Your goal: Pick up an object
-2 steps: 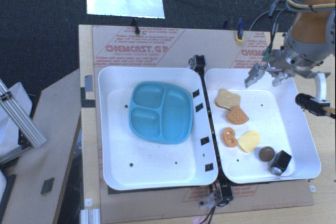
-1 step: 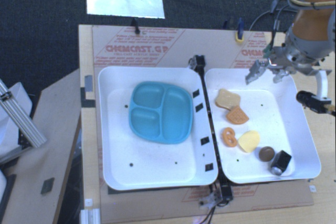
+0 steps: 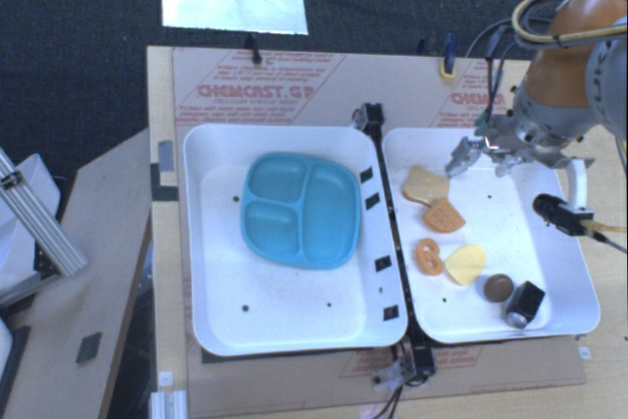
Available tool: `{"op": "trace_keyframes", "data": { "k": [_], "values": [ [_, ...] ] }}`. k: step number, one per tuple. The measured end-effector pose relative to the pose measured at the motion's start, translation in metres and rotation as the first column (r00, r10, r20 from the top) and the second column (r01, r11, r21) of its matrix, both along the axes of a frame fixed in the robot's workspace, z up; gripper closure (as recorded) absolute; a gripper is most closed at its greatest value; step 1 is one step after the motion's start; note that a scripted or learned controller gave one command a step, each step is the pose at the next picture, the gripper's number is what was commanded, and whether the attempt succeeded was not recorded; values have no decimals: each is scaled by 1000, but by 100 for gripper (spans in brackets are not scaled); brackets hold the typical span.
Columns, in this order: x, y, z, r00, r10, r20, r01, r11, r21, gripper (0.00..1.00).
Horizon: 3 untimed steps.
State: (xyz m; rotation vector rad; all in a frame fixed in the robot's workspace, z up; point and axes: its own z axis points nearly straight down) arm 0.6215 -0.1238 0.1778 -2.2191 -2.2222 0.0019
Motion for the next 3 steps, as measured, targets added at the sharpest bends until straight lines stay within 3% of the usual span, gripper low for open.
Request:
{"op": "trace_keyframes", "data": {
  "k": [1, 2, 3],
  "values": [
    [-3, 7, -61, 1000, 0, -1, 0, 1000, 1, 0],
    [-1, 6, -90, 1000, -1, 6, 1, 1000, 0, 0],
    [3, 7, -75, 1000, 0, 18, 0, 1000, 1, 100]
  ]
}}
